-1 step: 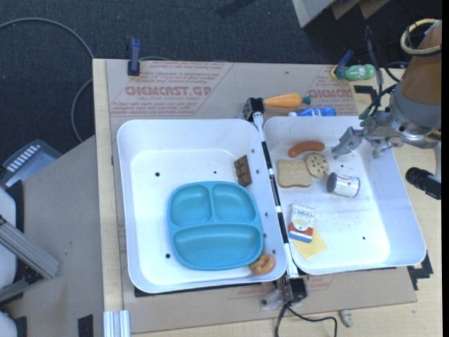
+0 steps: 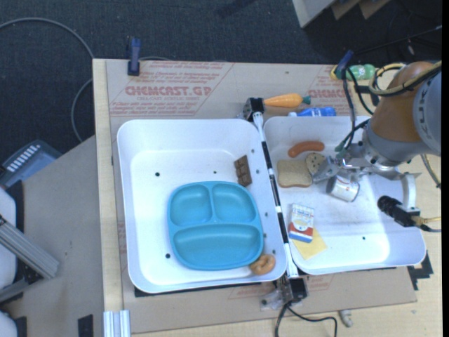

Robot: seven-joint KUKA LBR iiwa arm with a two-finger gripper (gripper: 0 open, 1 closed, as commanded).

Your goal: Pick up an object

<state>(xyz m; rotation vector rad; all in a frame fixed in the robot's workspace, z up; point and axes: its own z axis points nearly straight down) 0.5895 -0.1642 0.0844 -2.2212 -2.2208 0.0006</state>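
**One fixed camera, high over the bench**

The single camera sits above the bench (image 2: 210, 76) and looks down at a slant, far enough back to take in both white bins whole, the left bin (image 2: 133, 188) and the right bin (image 2: 393, 248) side by side across the middle. Beyond the far edge of the bench, dark carpet (image 2: 175, 12) fills the top of the picture; the near edge lies at the bottom. The arm (image 2: 403, 114) comes in from the right side, over the right bin. A grey floor patch (image 2: 56, 209) shows at the left.
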